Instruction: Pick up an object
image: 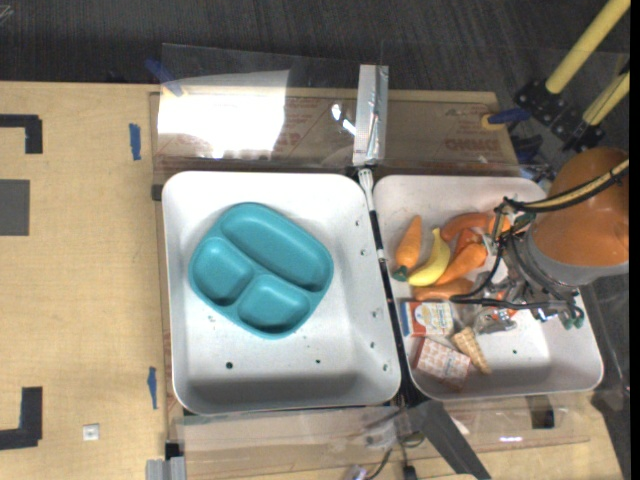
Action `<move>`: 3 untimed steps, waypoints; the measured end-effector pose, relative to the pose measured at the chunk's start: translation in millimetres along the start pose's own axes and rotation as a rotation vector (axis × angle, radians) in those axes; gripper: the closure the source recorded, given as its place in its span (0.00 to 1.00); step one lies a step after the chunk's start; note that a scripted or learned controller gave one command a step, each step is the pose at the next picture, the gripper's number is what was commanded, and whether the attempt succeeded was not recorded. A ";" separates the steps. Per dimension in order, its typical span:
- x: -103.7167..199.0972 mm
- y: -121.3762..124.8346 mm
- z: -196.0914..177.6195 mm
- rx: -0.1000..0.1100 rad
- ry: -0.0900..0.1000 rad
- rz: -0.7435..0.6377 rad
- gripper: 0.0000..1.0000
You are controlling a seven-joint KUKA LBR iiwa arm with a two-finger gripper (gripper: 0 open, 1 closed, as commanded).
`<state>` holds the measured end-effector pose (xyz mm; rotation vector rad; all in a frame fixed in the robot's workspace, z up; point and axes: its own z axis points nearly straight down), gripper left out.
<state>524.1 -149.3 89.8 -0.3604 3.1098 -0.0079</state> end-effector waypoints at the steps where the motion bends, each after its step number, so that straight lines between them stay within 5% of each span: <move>1: -12.2 9.6 -0.1 0.001 -0.002 0.121 0.00; 2: -15.4 10.2 -12.0 0.004 -0.011 0.119 1.00; 3: -68.0 21.9 -40.9 -0.004 0.001 0.275 1.00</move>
